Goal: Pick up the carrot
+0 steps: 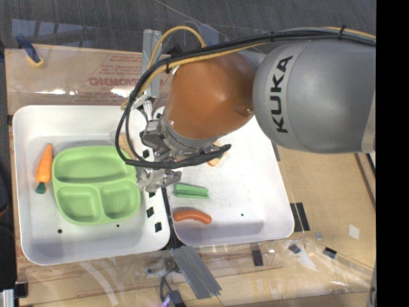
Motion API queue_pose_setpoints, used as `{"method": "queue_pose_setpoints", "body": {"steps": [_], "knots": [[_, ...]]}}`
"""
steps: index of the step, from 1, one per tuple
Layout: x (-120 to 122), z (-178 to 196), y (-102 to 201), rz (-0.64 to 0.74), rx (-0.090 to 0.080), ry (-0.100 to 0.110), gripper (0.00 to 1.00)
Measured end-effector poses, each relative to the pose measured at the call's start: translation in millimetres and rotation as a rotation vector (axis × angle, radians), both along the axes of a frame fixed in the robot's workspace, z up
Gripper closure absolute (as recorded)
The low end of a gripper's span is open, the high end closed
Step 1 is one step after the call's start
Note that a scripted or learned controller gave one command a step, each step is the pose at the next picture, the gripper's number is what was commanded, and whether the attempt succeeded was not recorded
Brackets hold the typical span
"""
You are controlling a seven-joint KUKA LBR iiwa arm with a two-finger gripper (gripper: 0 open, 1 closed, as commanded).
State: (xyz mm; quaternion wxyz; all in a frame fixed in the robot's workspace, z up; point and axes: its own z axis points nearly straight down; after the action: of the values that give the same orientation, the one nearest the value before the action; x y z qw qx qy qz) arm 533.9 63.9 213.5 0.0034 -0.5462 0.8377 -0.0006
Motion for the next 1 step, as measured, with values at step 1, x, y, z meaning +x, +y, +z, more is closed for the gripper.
{"method": "queue_pose_setpoints", "body": {"steps": [1], "knots": [[1.4,10.7,1.5,0.004,0.001,-0.004,1.0]]}}
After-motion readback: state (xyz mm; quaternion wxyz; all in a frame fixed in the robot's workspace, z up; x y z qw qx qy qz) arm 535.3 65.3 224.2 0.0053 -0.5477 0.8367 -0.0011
